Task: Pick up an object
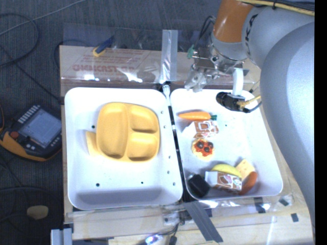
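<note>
Tool (pixel 196 81) above right bin's (pixel 265 152) far rim, grip state: you cannot tell | carrot (pixel 194 115) lies just below it | you'd do well to descend straight, straddling the carrot's narrow width.

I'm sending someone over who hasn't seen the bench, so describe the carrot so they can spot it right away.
Start at the right-hand white bin, the one with the small toy foods. Near its far edge, beside the divider between the bins, lies the carrot, on its side. It is the one long, plain orange piece with a green tip; the small printed carton just below it is boxy and patterned.
</note>
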`<state>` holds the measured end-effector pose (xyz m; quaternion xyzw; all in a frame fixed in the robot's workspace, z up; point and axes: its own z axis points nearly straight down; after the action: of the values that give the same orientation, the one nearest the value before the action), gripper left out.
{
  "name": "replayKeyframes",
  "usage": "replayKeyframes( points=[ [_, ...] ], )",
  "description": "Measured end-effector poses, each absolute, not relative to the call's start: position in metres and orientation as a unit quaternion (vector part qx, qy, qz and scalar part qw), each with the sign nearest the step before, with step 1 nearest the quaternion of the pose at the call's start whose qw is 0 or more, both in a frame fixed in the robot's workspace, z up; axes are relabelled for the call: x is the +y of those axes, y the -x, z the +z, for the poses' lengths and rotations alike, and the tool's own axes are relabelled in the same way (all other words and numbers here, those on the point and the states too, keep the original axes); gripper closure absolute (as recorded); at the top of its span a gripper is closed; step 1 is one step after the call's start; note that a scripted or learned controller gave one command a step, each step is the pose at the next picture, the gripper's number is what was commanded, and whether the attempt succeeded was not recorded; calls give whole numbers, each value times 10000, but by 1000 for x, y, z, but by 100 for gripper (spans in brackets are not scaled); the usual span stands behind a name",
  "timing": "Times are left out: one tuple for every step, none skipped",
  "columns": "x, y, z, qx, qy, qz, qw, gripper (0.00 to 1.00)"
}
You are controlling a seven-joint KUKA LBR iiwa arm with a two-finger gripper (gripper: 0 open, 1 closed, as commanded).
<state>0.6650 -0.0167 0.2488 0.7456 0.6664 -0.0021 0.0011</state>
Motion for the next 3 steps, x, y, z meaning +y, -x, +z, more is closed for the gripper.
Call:
replayKeyframes(
  points=[
    [-89, -633, 223, 7208, -6932, -27, 5, 100],
    [-75, -540, 183, 7365, -6764, -14, -15, 100],
    [-66, -566, 182, 6513, -7588, -18, -12, 100]
  ],
)
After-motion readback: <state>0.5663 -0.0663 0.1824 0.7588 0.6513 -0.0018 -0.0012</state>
